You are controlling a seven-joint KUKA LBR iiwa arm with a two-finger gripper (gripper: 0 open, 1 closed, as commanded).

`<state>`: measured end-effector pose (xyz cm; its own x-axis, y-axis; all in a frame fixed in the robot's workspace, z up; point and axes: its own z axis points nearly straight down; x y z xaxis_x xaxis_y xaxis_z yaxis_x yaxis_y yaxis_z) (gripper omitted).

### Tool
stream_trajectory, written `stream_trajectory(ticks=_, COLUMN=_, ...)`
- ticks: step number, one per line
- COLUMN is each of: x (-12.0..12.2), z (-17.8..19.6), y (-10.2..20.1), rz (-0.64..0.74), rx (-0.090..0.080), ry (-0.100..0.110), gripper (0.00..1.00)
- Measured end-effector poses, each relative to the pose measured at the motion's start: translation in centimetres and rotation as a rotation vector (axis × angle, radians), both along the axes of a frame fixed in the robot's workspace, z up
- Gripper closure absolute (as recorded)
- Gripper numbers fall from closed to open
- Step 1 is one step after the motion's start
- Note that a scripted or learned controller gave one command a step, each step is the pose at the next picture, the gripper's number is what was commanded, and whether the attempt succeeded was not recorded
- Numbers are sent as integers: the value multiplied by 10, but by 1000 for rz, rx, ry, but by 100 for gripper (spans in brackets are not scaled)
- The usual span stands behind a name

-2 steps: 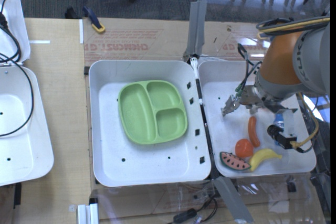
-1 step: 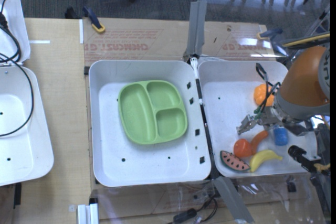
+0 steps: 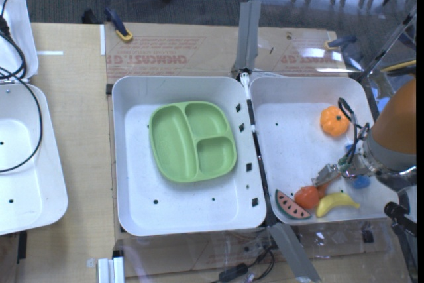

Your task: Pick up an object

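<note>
Two white bins [image 3: 126, 142] on cardboard-covered bench [image 3: 179, 50]; gripper [image 3: 326, 175] state unclear, perhaps touching tomato [image 3: 307, 195].

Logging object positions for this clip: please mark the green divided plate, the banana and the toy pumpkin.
green divided plate [image 3: 173, 142]: camera view, floor of its long left compartment.
banana [image 3: 336, 203]: camera view, middle of its yellow curve.
toy pumpkin [image 3: 333, 122]: camera view, centre of its orange body.
</note>
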<state>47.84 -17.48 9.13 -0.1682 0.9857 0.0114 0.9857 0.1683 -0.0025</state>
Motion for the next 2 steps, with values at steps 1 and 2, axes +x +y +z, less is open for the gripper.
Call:
stream_trajectory(ticks=1, x=0, z=9, y=-2, rz=-6, rx=-5, ry=-2, gripper=100)
stream_trajectory(ticks=2, x=59, z=91, y=29, rz=127, rx=-11, ry=-4, gripper=100)
